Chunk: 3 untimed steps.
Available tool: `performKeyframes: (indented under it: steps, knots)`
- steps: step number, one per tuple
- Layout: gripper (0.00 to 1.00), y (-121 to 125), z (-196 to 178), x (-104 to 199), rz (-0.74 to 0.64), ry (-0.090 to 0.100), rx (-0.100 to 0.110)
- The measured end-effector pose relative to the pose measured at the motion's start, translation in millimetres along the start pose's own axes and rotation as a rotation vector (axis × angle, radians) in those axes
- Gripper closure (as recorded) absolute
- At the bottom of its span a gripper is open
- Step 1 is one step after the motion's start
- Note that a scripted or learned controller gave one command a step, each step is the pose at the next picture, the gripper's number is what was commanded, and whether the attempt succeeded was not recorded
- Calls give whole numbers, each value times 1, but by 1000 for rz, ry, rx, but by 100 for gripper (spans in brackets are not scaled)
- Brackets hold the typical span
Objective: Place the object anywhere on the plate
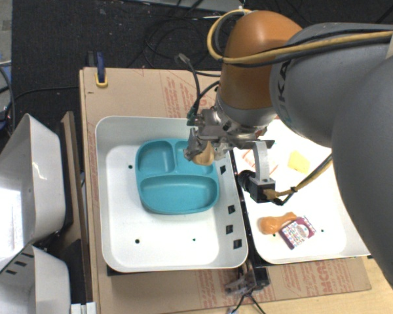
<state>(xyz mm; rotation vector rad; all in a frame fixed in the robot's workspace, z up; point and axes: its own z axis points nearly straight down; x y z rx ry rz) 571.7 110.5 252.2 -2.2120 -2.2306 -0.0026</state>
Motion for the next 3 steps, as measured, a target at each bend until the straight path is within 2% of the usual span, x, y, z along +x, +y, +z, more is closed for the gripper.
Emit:
performKeyframes:
  steps: [1,2,3]
  knots:
    - [100,9,13,44,1,-1,0]
    - [100,5,30,64,3,-2,4]
    - [0,5,30,63,5,-2,3]
